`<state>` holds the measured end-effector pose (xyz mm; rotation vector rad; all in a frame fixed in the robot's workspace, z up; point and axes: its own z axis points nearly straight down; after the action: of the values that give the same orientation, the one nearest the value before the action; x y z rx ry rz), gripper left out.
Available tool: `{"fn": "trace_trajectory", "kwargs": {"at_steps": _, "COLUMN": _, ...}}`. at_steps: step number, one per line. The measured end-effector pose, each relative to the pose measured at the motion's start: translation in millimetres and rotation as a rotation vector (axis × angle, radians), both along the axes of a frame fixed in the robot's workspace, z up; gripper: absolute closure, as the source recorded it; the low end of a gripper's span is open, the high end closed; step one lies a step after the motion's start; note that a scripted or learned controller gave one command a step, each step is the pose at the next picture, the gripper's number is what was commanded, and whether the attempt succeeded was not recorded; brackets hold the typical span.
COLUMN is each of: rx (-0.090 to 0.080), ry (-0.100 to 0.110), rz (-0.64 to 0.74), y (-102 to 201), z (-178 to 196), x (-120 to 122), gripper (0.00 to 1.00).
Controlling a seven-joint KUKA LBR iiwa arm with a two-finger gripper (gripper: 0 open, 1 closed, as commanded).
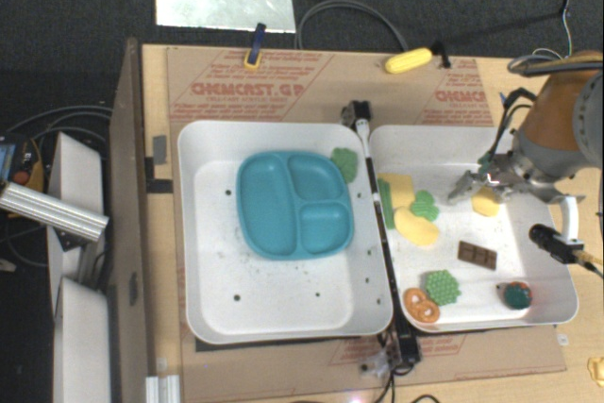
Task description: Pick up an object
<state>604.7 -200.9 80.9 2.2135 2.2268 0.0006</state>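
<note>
Nearest you, an orange pretzel-shaped toy lies in the right white bin. Your end effector hovers above a small pale-yellow chunk farther back; its grip I cannot tell. Judging this the approach step, descend squarely next.

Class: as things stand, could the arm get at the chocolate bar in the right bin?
Probably yes. The chocolate bar lies flat on bare floor of the right bin, apart from the other items, and the gripper sits close above it in the same bin with nothing between.
</note>
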Motion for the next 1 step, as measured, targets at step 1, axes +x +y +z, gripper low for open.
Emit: {"fn": "trace_trajectory", "kwargs": {"at_steps": 1, "rx": 0.002, "ry": 0.008, "rz": -0.01, "y": -7.0, "z": 2.8, "x": -92.3, "gripper": 0.0}}
